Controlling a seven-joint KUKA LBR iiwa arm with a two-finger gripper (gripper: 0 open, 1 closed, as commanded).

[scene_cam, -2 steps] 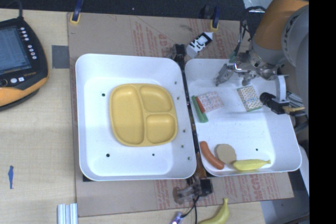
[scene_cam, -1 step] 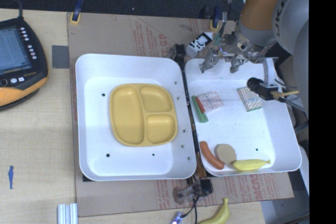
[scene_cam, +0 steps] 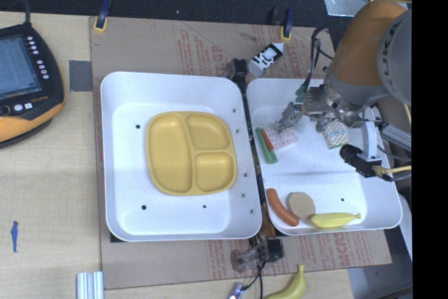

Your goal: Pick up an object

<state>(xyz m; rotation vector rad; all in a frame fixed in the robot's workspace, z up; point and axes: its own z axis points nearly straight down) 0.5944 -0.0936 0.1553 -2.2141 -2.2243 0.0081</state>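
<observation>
Claw (scene_cam: 288, 117) splayed open above a small packet (scene_cam: 283, 139).

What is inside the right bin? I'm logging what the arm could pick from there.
The right bin holds a red sausage, a tan round piece, a yellow banana and a green stick. The gripper and wrist cover its upper part.

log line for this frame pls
arm: over right bin | gripper: low, above green stick | hot dog, banana: near edge | yellow plate: left bin
</observation>
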